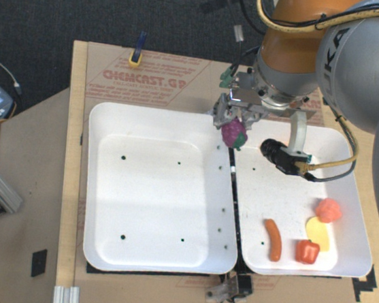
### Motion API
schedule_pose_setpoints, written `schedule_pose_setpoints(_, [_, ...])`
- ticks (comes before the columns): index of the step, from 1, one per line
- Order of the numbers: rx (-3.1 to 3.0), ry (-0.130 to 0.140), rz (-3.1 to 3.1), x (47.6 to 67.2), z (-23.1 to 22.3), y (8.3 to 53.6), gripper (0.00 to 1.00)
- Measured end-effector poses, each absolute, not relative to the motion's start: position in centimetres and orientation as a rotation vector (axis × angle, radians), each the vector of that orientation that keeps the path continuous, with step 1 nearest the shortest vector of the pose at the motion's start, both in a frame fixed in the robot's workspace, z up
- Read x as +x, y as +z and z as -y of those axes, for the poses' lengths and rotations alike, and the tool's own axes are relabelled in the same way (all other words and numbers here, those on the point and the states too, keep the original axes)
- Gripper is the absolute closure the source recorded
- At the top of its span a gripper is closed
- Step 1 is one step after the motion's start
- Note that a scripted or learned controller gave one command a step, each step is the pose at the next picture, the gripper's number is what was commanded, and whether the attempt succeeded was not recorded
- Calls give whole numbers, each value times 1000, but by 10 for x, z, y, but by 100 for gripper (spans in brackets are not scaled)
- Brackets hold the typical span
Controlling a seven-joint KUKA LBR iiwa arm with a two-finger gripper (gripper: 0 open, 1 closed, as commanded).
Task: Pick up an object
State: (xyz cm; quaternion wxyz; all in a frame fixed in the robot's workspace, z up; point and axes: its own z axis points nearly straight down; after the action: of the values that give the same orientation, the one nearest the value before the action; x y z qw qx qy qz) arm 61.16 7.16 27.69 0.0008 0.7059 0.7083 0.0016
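Above bin seam, pincer (231, 124) clamping purple object (233, 133)

The left bin (150, 190) has an open floor all across. In the right bin (348, 201) the near right corner is crowded: a sausage (273, 239), a red pepper (307, 252), a yellow piece (318, 233) and a peach-coloured ball (329, 210) lie close together. The middle of its floor is free. At the far end the arm (305, 45) hangs over the seam between the bins, with a purple object (233, 133) under the gripper (231, 118) and a black cable fitting (281, 156) just beside it, blocking that corner.
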Motion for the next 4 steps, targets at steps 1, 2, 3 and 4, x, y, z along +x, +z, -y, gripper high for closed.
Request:
schedule_pose_setpoints(1, [2214,9,-2226,593,-112,316,100])
schedule_pose_setpoints(2, [2217,6,-2221,594,-110,324,100])
schedule_pose_setpoints(3, [2214,8,-2221,595,-110,334,100])
schedule_pose_setpoints(4, [2212,10,-2219,595,-110,344,100])
